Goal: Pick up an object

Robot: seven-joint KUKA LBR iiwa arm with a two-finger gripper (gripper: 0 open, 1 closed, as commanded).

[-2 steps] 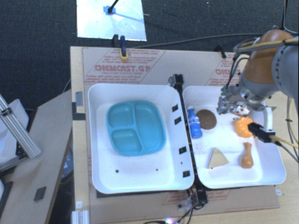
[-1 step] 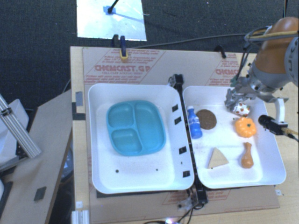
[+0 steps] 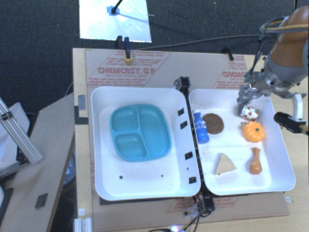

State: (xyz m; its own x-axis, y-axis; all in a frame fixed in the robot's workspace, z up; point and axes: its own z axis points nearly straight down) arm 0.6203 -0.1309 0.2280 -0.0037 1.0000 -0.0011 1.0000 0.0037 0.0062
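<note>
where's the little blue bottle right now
The blue bottle lies in the right bin, against its left wall, just left of the brown cookie and above the tan wedge.

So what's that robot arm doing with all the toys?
It's trying to pick one up. The robot arm's fingers are reaching down over a small white spotted toy at the back of the right bin. Nearby lie an orange pumpkin, a brown cookie, a blue bottle, a tan wedge and a little gourd. The left bin has a blue divided plate.
</note>
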